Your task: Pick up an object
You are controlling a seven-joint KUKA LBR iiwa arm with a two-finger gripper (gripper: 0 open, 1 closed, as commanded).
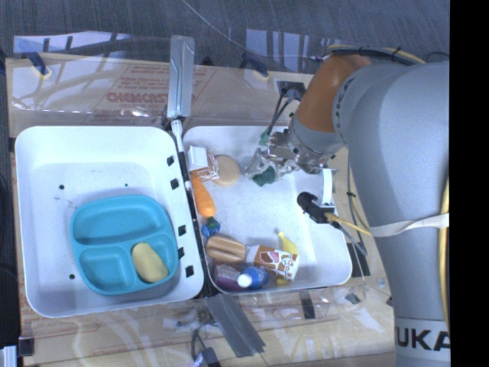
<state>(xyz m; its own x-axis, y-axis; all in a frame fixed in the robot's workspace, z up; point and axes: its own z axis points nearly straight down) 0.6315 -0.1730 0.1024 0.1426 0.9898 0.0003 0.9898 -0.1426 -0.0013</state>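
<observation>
Gripper (269,164) sits low in the right bin (336,260), at its upper middle, directly over a dark green object (264,176). Finger state unreadable at this angle; the green piece looks to sit at the fingertips, maybe touching. Other items lie down-left.

Small dark-green object (265,176) between the tool's (267,167) fingers, right bin's far side.

The tan, plastic-covered bench (114,90) bears two shallow white plastic bins — one (340,262) beneath the tool (269,163), the other (30,205) well apart, across a divider.
</observation>
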